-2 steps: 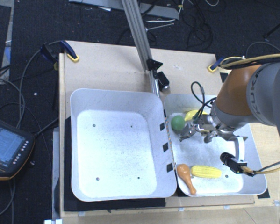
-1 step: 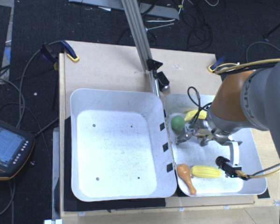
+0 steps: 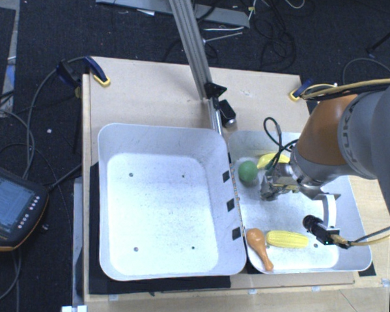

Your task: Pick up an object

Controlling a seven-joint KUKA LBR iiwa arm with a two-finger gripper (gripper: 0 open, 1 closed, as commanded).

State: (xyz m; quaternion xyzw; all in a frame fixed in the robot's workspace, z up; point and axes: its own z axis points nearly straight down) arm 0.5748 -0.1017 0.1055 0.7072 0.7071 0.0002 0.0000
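- Left bin (image 3: 160, 202): white, speckled floor, broad open room
- Right bin (image 3: 353, 255): crowded; gripper (image 3: 269, 188) centre-right, fingers' state cannot tell
- Green ball (image 3: 247, 172) just left of gripper; ridged yellow corn (image 3: 286, 240), smooth orange gourd (image 3: 260, 246) by lower rim

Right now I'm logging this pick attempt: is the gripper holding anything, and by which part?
It cannot be told. The gripper is low in the right bin, beside the green ball; no object shows between its fingers.
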